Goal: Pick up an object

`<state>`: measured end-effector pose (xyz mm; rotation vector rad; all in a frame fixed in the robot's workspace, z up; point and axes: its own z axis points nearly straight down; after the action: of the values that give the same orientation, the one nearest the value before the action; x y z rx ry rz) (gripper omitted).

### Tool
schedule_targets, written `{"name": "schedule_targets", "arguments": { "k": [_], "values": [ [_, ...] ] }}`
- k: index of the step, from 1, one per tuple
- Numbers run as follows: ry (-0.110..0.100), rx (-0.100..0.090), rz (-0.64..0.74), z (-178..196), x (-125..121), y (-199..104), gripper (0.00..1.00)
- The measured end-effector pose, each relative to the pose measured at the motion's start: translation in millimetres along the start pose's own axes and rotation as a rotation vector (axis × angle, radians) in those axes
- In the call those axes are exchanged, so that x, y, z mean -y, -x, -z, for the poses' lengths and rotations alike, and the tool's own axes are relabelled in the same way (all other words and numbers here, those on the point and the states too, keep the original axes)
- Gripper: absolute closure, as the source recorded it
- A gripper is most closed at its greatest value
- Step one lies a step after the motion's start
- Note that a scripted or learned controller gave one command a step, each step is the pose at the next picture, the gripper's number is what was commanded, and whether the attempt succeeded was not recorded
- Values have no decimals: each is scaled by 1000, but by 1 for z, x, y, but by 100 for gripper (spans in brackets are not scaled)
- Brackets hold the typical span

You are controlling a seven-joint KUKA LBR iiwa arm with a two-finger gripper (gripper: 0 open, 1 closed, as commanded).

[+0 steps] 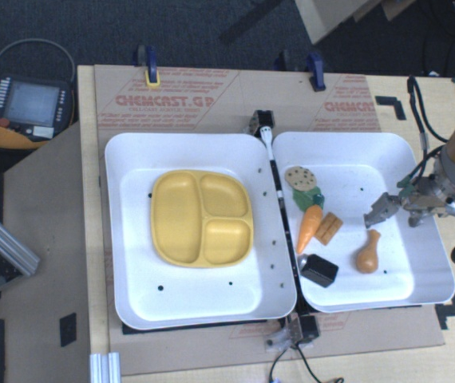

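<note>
Claw [381,211] hovered over right bin [427,290], above tan drumstick toy [367,254]; opening could not be told, nothing seen held. Best approach: descend centred, straddling narrow neck.

Robotics lab: clamped bench [211,86], teach pendant [28,106]

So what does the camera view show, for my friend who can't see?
A robot gripper hangs over the right bin, just above a tan toy drumstick. Nearby lie a toy carrot, a black block and a spotted disc. The left bin holds a yellow divided plate.
</note>
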<state>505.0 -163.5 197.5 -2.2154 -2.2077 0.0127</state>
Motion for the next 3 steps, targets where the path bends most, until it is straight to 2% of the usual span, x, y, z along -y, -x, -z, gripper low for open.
{"name": "schedule_targets", "arguments": {
  "k": [1, 3],
  "values": [
    [13, 3, 4, 7, -3, 0, 0],
    [8, 1, 2, -82, -8, 3, 0]
  ]
}}
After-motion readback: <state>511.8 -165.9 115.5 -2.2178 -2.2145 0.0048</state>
